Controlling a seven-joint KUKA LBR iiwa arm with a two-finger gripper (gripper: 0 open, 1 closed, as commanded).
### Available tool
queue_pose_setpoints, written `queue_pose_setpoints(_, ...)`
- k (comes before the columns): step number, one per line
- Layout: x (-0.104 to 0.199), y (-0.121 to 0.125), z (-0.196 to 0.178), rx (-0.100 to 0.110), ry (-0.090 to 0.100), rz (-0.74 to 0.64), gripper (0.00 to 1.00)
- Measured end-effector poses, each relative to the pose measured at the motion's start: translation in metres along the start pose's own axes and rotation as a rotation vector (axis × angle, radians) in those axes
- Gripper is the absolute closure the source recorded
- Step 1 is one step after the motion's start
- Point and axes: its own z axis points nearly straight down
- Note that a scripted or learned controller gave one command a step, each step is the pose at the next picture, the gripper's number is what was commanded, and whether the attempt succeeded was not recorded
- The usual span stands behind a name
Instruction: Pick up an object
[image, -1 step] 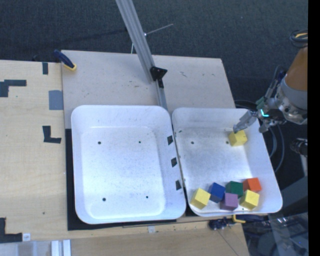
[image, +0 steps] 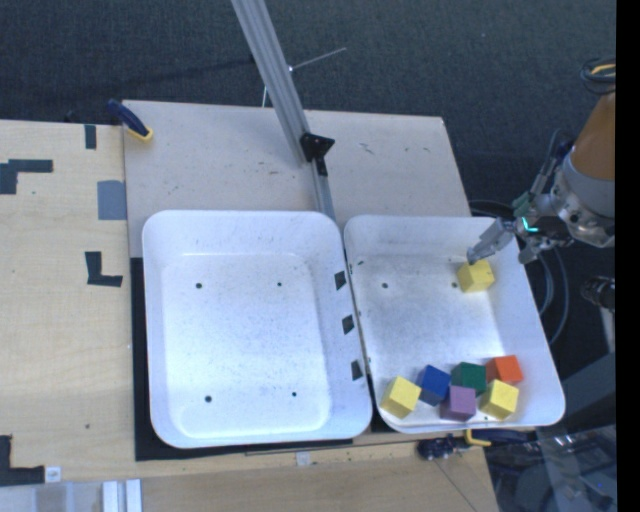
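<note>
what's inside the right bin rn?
Right bin: one yellow cube alone near the tool; along the near wall a yellow, blue, purple, green, orange and another yellow cube. Anything beneath that cluster is covered.

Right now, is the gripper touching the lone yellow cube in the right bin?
Cannot tell. In the camera view the gripper ends right above the yellow cube; neither contact nor a gap shows plainly.

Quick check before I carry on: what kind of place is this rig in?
Likely a robotics lab test bench: two white bins on a scuffed plywood top, small coloured blocks for grasp trials, and the claw over a yellow block.
</note>
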Motion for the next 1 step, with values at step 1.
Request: queue_pose_setpoints(1,0.003,0.0021,0.044,0.004,0.0,0.0,0.0)
